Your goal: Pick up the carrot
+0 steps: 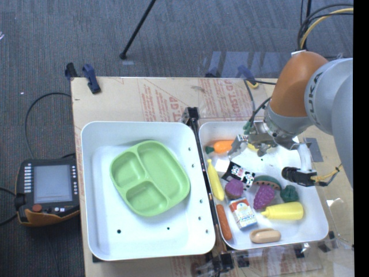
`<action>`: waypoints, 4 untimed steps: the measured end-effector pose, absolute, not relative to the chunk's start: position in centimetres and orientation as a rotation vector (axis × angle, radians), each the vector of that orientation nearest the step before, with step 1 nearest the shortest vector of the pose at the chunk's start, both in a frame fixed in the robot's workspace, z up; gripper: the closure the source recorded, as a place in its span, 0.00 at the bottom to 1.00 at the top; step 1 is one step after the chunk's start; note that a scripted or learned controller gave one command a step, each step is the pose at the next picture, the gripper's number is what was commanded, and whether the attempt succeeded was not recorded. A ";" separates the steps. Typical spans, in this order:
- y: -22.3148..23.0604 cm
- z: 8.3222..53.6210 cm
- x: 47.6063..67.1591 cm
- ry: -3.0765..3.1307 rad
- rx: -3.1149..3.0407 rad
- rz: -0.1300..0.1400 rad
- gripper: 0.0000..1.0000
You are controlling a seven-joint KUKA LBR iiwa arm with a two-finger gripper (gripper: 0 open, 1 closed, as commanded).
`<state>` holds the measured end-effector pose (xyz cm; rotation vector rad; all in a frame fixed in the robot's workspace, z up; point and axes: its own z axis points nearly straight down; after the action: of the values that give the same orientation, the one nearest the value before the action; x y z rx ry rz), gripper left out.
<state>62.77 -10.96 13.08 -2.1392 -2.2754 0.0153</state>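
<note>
Plate (150, 178) in L bin (92, 154); carrot (221, 147) in R bin (320, 212).

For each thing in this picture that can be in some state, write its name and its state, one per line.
carrot: lying in the right bin, near its top left corner, not held
gripper: just right of the carrot, low over the bin
green plate: flat in the left bin, compartments bare
yellow bottle: lying on its side
hand controller: on the floor, screen lit

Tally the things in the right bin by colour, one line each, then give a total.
Orange: 3, the carrot, a long stick, a bun
Yellow: 2, corn, bottle
Purple: 2
Green: 1
Watermelon slice: 1
Cartons: 2
Total: 11
</note>
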 end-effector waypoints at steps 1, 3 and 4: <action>-9.7 8.5 64.2 -2.053 -2.363 0.010 0.00; -8.6 9.4 64.2 -1.125 -2.918 0.028 1.00; -8.6 8.6 58.8 -1.371 -2.816 0.011 1.00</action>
<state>58.77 -8.55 8.62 -2.8165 -1.3715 0.0114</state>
